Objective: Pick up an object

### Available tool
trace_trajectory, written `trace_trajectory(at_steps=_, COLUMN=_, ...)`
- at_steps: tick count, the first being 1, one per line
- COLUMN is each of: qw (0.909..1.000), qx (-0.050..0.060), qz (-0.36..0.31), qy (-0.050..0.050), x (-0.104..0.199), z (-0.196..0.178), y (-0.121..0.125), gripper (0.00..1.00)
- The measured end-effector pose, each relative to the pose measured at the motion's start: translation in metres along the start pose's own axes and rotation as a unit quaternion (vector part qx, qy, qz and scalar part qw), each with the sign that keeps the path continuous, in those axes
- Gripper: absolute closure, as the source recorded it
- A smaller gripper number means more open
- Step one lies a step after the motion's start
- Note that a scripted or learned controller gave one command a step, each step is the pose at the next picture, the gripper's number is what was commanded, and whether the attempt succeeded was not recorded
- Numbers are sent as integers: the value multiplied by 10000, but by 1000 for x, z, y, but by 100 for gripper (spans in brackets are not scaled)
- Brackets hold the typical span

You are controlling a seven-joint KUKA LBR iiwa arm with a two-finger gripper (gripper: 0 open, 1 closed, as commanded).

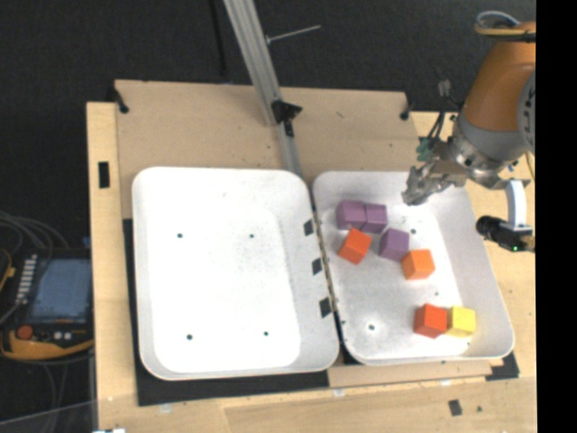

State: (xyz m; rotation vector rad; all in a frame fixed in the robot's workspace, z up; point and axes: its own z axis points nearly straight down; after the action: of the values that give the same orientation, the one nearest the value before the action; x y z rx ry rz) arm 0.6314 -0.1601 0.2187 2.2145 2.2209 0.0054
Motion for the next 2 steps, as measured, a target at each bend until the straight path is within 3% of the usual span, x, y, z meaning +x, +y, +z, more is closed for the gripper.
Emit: trace_trajectory(at_steps=2, qw=10000, qx=32, qz=-18, qy=10, x=100, z=10, y=-21, gripper=100)
